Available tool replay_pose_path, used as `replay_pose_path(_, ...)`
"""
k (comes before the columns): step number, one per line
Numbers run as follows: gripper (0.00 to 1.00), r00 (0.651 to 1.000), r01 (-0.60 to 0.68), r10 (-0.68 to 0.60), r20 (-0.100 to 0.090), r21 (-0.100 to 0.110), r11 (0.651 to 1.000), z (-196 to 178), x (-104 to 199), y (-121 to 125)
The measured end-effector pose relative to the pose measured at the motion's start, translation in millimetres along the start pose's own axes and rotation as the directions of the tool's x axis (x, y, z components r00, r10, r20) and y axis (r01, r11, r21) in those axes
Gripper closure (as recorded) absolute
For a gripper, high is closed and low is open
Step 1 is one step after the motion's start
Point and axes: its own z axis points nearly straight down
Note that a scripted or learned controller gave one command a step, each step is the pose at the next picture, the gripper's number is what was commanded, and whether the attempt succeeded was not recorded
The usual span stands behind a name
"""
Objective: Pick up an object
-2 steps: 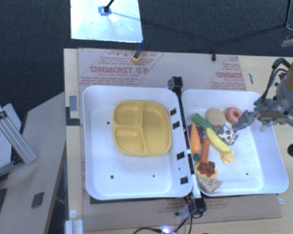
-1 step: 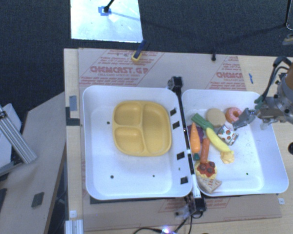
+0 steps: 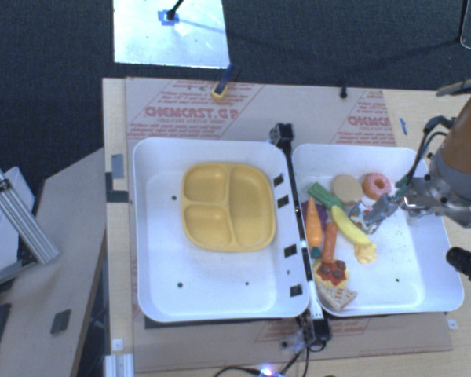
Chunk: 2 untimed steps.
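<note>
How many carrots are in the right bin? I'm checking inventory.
2. One carrot lies by the divider; another carrot lies beside it, left of the banana. Others may be hidden.

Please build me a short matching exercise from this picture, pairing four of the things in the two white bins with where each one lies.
Things:
1. yellow plastic divided plate
2. pink toy doughnut
3. toy pizza slice with red toppings
4. yellow toy banana

Places:
A. near corner of the right-hand bin, by the divider
B. middle of the left-hand bin
C. far part of the right-hand bin, beside a round tan piece
D. right-hand bin, lying at a slant just below the hand

Pairs: 1-B, 2-C, 3-A, 4-D
</note>
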Motion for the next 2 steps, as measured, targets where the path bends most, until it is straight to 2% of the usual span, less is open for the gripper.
replay_pose_path(2,0.00,1.000,0.000,0.000,-0.001,0.000,1.000,85.4,0.8,-5.6)
